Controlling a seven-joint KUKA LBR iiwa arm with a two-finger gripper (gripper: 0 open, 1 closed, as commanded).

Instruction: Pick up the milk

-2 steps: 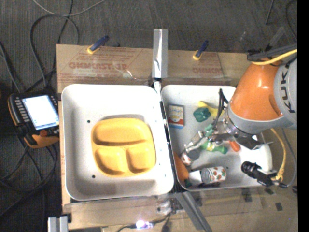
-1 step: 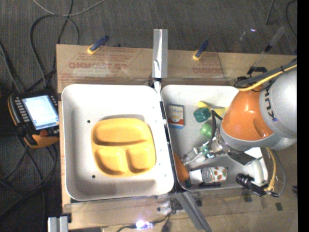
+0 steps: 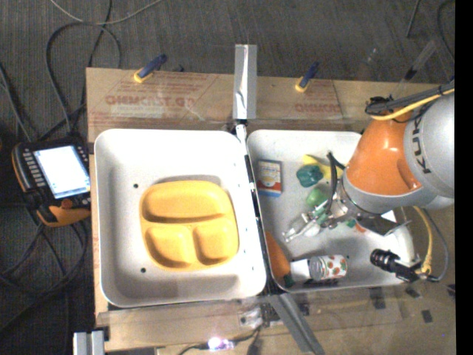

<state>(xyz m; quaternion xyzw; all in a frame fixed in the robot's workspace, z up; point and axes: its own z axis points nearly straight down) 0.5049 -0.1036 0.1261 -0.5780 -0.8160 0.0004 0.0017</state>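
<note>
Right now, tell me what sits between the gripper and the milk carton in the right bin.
Nothing visible does. Bare bin floor lies between the gripper and the milk carton, near the right bin's left wall. The green pieces sit off that line.

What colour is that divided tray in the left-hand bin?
Yellow-orange tray, plain, seen clearly in the camera view.

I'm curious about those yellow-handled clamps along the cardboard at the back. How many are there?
2. One clamp sits on the cardboard's far edge behind the left bin; the other clamp sits behind the right bin. The arm may hide more.
</note>
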